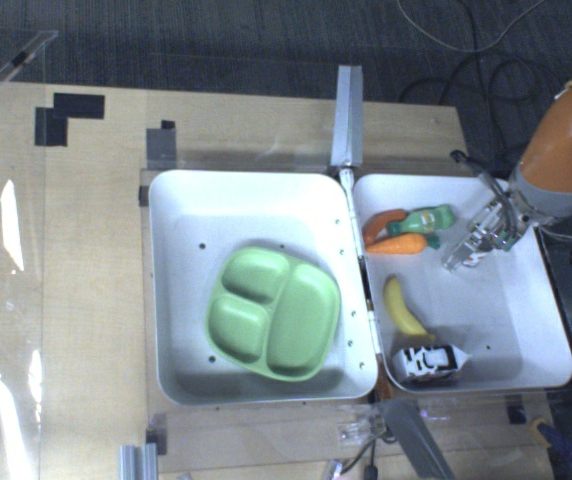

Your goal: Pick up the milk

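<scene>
We see a wooden bench (66,298) carrying two shallow white bins side by side, the left bin (181,218) and the right bin (526,338), with a grey metal post (348,118) standing at the seam between them. In the left bin a green divided tray (274,312) lies a little tilted, filling much of the floor. The arm (566,158), grey with its orange band, reaches in from the right over the upper right part of the right bin. Its claw (469,250) hangs there over bare white floor, close to the right of the vegetables, and we cannot tell from this angle how it is set; nothing shows in it. Along the left wall of the right bin we find a banana (404,308), then a carrot (397,246) lying crosswise, with a green bottle (428,218) just above it and a red piece (382,221) beside that. The milk (428,360), a small black-and-white carton, lies on its side in the bin's lower left corner, just below the banana and well apart from the claw.
</scene>
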Controlling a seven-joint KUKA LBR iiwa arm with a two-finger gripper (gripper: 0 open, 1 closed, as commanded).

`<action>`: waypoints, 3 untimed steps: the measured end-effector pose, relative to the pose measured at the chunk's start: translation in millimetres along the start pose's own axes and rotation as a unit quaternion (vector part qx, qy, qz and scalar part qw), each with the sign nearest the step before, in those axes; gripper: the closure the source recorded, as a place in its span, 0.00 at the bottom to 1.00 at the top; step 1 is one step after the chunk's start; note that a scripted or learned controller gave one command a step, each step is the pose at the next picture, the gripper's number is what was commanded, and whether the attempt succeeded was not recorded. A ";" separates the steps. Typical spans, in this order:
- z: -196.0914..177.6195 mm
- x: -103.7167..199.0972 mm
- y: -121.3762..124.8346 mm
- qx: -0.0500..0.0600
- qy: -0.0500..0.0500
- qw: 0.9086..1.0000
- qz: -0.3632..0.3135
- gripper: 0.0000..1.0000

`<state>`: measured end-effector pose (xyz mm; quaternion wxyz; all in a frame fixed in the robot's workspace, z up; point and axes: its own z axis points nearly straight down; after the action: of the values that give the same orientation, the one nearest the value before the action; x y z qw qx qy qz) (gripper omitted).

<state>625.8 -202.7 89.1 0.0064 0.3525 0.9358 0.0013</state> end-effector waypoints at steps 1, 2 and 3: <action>-14.6 -2.5 2.9 -0.003 -0.005 1.000 0.000 1.00; -133.4 39.3 84.4 -0.001 -0.001 0.999 -0.033 1.00; -215.4 11.2 60.3 -0.001 -0.003 0.998 -0.061 1.00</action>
<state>654.4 -149.6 304.7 0.0097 0.2946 0.9556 0.0010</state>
